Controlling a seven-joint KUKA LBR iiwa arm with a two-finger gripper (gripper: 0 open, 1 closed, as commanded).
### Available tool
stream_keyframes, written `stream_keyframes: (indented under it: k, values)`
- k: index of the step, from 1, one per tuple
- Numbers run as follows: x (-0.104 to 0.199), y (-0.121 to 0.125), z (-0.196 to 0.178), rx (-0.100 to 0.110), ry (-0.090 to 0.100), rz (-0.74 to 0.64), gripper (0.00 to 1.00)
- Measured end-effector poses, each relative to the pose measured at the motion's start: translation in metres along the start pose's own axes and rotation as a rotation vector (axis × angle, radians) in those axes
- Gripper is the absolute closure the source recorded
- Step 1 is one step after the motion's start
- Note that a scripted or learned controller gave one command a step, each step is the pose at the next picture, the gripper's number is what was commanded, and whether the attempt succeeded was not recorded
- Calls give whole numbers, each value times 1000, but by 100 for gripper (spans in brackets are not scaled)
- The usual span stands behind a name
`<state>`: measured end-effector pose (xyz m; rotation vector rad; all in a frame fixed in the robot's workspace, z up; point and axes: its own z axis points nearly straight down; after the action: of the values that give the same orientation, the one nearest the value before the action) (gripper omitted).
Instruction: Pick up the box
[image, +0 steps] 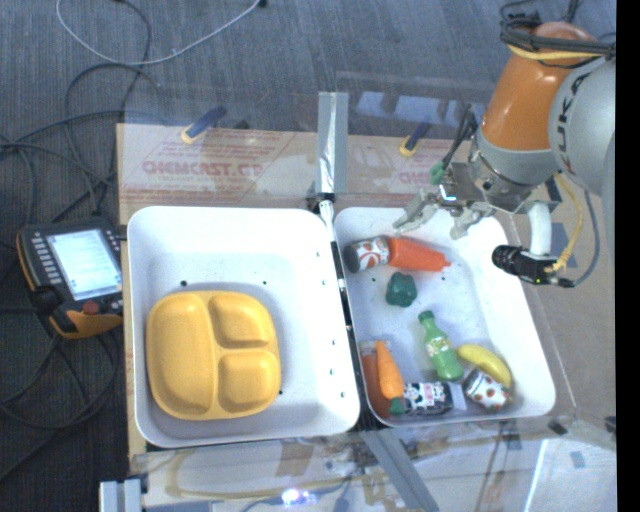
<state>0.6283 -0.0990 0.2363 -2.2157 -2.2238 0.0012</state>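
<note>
Grey carpet strewn with cables surrounded a bench bearing two white bins. Against the right bin's near wall lay the box, a small black-and-white carton, between a carrot and a can. Well apart, over the far rim, hung the gripper, fingers spread wide, holding nothing. A yellow divided plate occupied the left bin.

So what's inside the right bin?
In the right bin: a can, two carrots, a green pepper, a green bottle, a banana, a box and a small can. Anything beneath them is covered.
</note>
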Motion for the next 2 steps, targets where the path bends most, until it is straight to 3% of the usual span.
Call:
stream_keyframes:
  k: [1, 2]
  values:
    - [-54, -26, 68, 0, -2, -98, 0]
    - [-88, -44, 146, -14, -4, -13, 0]
